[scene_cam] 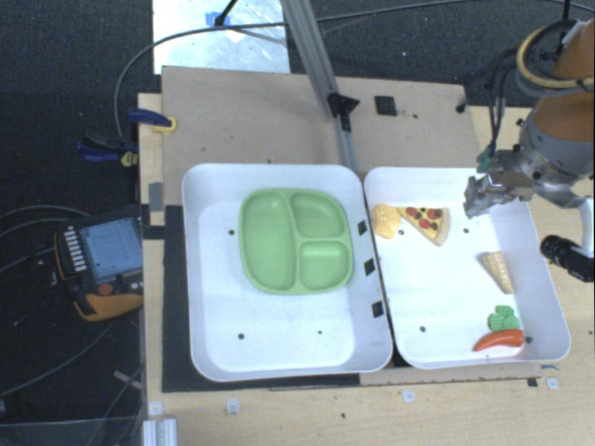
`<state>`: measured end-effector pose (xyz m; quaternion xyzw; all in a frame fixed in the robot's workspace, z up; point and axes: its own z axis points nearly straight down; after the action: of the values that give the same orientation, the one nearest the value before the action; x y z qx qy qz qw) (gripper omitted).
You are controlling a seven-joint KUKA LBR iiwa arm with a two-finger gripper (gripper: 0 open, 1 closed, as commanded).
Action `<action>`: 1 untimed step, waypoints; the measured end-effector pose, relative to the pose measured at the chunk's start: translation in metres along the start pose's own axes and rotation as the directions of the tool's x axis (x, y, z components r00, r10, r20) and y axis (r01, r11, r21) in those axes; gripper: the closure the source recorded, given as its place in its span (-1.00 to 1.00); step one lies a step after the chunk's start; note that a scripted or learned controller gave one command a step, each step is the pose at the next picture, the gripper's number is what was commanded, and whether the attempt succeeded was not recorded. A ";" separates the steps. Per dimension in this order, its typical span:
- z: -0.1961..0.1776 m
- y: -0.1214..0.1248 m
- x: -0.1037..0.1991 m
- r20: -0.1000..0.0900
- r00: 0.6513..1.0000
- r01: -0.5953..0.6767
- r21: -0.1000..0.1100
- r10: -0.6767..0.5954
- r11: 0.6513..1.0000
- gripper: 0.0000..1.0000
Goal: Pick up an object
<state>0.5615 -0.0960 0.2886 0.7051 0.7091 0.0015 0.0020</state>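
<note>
Hovering at the right bin's [548,342] two o'clock edge, the claw [483,198] hangs just right of the pizza [426,221], its grip state impossible to tell, and dropping here risks nudging the slice away.

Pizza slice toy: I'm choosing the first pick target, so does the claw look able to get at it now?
Probably yes: the pizza slice toy lies flat and uncovered in the right bin, with the claw just beside it.
</note>
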 end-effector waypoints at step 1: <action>0.007 0.003 0.051 -0.002 1.000 0.004 0.003 -0.004 1.000 1.00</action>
<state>0.5646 -0.0455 0.2813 0.7038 0.7104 0.0012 0.0003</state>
